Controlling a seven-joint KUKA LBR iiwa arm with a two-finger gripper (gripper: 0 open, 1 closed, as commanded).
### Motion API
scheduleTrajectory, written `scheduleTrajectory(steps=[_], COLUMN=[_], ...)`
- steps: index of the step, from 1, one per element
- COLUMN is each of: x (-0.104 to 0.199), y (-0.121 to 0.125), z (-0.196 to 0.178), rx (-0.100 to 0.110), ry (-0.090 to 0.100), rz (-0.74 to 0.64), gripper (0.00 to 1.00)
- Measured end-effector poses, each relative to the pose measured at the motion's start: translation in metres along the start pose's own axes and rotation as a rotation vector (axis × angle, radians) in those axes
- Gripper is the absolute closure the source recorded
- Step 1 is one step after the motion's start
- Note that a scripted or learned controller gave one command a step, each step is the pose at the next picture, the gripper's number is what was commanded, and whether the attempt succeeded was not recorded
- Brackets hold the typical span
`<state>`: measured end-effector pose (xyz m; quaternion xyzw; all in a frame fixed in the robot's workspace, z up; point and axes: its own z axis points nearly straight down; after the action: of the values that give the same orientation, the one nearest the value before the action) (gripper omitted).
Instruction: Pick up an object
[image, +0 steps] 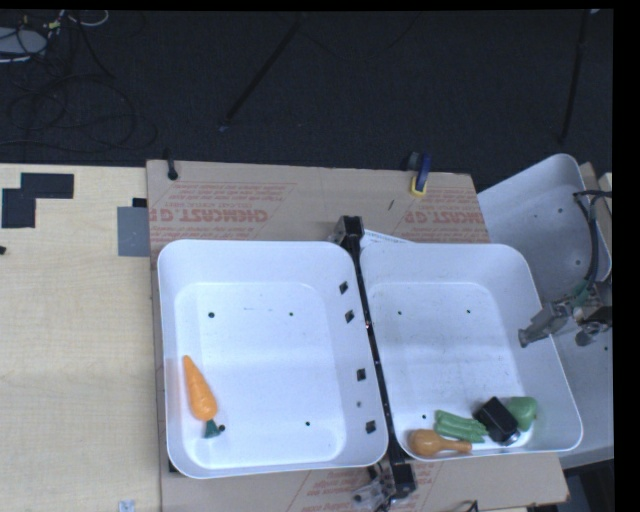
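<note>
Taking the divider (362, 340) between the two bins as landmark: nearest, right of its near end, lie a yellow-orange gourd (437, 443), a green vegetable (461, 427), a black block (497, 419) and a green piece (522, 409). Left of it lies a carrot (199, 390). Far right, the gripper (545, 325) sits at the right bin's rim (548, 300); whether it is released or clenched cannot be told.

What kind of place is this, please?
Probably a robotics lab test bench: two white bins clamped on cardboard, toy food such as a carrot inside, cables on the dark floor, and a gripper at the right.
</note>
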<state>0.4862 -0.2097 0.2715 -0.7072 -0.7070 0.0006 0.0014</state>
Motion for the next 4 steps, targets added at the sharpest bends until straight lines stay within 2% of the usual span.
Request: scheduleTrajectory(steps=[1, 2, 3, 4], x=[0.015, 0.003, 0.004, -0.001], y=[0.017, 0.085, 0.083, 0.158], z=[-0.122, -0.260, -0.261, -0.081], rx=[-0.015, -0.018, 0.001, 0.014], ry=[-0.005, -0.008, -0.002, 0.004], rz=[-0.004, -0.005, -0.008, -0.005], gripper=[0.00, 0.00, 1.00, 1.00])
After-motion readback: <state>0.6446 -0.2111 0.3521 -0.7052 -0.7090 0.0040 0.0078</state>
